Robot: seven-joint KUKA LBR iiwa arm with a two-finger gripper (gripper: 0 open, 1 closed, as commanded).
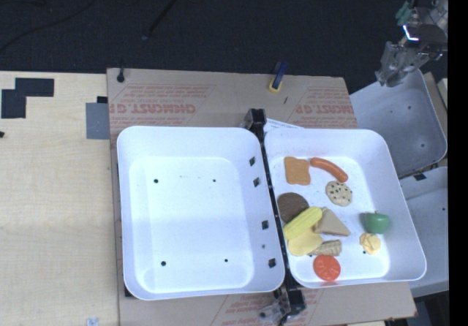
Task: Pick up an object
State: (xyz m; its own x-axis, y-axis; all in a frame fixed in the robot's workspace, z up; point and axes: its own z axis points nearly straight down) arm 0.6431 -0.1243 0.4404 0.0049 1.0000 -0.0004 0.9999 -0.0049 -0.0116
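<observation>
Camera view: gripper point(401, 63) far right, above bench, outside bins; we cannot tell finger state. Toy food clusters in right bin point(395, 171); sausage point(329, 168), nearest candidate, lies near-left of gripper, long axis slanting left-far to right-near. Left bin point(131, 171) well apart.

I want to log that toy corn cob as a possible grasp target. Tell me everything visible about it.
The corn cob is a bright yellow toy, apparently plastic, with rows of kernels faintly visible along its rounded, elongated body. It lies flat and diagonal in the right bin, one end toward the bin's middle, the other toward the divider. It rests against the brown round piece above it and the tan wedge beside it, with a smoother yellow piece just below. The pincer is far off, outside the bin.
</observation>
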